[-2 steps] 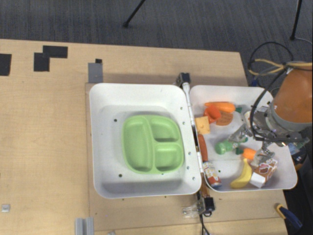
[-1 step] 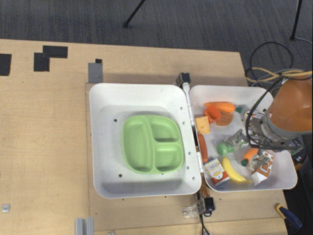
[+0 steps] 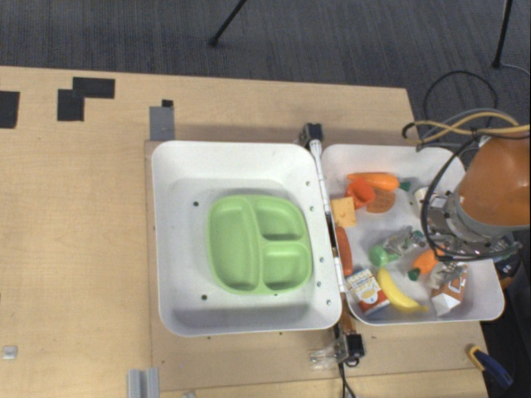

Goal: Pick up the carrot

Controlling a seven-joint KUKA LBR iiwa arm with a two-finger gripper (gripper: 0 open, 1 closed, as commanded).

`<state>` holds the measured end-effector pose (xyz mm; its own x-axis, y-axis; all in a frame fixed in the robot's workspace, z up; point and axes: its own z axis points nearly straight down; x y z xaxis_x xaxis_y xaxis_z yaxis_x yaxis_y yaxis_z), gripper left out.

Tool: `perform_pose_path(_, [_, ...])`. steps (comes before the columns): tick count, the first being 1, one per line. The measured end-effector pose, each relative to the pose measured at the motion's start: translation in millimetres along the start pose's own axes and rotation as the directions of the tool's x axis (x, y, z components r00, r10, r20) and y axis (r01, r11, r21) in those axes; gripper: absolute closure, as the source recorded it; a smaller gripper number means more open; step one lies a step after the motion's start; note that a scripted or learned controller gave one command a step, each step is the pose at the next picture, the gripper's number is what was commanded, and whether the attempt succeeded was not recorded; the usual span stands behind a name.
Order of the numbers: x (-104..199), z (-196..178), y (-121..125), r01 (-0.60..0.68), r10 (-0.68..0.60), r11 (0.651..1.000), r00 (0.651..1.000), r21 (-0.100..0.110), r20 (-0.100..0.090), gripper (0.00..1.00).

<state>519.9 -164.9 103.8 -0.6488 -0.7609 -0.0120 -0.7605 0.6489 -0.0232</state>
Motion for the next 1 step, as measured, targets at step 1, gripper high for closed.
perform_pose_path(1, [10.0,13.1,12.1,0.177,-0.177,0.984,0.984,-0.021,-0.005,0.00])
